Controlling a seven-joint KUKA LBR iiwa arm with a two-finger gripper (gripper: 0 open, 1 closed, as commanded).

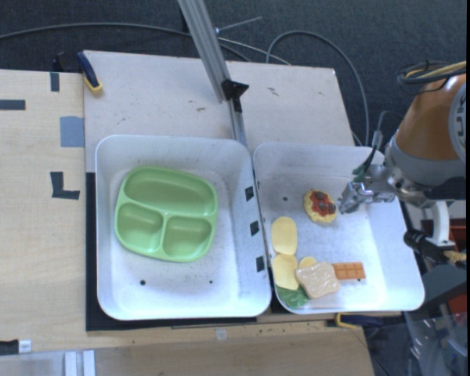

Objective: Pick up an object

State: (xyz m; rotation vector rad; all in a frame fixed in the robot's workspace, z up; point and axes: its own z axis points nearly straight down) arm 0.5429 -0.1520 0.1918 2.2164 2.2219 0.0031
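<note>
Camera view has the gripper (351,200) low in the right bin (392,288), just beside the small round pizza toy (320,207), and whether it grips anything I cannot tell. That toy lies flat near the bin's middle, apart from the yellow pieces (284,251) and the toast slice (318,280) below. It looks light, stiff and thin, so a pinch across its rim seems best.
</note>
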